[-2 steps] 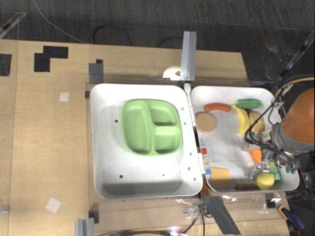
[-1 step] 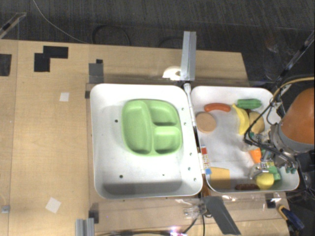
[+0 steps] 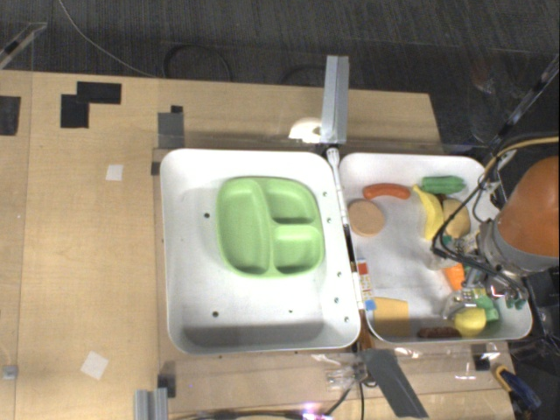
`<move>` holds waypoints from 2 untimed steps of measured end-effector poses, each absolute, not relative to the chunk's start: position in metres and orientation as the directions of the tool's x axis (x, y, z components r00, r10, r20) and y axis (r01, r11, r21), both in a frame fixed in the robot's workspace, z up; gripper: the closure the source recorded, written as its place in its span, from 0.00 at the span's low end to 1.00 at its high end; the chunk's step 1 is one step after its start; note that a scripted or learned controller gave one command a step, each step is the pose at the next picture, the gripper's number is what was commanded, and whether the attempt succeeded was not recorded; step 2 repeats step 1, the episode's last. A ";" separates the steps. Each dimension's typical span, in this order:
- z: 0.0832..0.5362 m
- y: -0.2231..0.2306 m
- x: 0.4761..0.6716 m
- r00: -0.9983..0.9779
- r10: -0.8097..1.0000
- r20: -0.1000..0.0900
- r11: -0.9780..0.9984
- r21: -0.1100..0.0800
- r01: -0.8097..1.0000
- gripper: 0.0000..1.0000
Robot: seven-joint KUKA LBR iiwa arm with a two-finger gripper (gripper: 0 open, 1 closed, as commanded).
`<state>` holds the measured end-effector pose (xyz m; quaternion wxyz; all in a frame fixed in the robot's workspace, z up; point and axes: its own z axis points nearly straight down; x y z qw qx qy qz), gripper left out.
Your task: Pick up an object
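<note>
The right bin holds several toy foods. A red sausage, a green vegetable and a yellow banana lie along its far side. Beside them sits a round tan cookie. An orange-yellow block rests at the near left, and a dark brown piece lies against the near wall. A small orange piece and a yellow lemon sit near the right corner. My gripper hangs low in that corner, right above the lemon and touching or nearly touching it.
The left bin carries a green divided plate. A metal post stands behind the wall between the bins. Black cables loop from the arm's orange band over the right bin's far corner.
</note>
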<state>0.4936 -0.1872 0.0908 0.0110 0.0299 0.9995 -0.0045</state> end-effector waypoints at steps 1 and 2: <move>0.091 -0.189 0.494 -0.999 0.040 -0.022 0.999 -0.006 0.040 0.00; 0.091 -0.189 0.494 -0.999 0.040 -0.022 0.999 -0.006 0.040 0.00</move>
